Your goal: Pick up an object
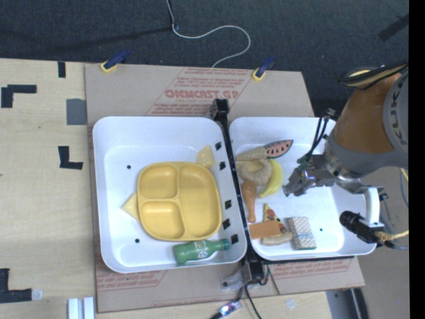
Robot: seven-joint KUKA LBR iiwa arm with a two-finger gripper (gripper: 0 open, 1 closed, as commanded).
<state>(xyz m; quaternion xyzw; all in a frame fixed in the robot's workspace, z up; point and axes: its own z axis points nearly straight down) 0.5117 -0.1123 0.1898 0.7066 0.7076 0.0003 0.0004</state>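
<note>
Nearest the camera, a green bottle (201, 249) is found lying on its side at the near wall of the left bin (106, 178). Just behind it, a yellow divided plate (179, 200) is laid flat in the middle of that bin, with pale yellow pieces (206, 155) showing from under its edges.

In the right bin (332, 244), at the near side, a small patterned box (302, 232) is noted just beside an orange-brown block (265, 230). Behind these, an orange stick (249, 201) is seen along the left wall. Further back, a banana (273, 178) is observed touching a beige ring (254, 168), and a watermelon slice (277, 149) is placed beyond them.

The gripper (295, 181) is positioned over the right bin, just to the right of the banana, with the arm (368, 121) reaching in from the right. Whether the gripper is spread or closed cannot be told. No item is seen raised from the bin floor.

Both bins are set on a cardboard sheet (199, 88), clamped at its far edge by two clips (263, 66). Beyond it, a white cable (212, 35) is recorded on dark flooring.
</note>
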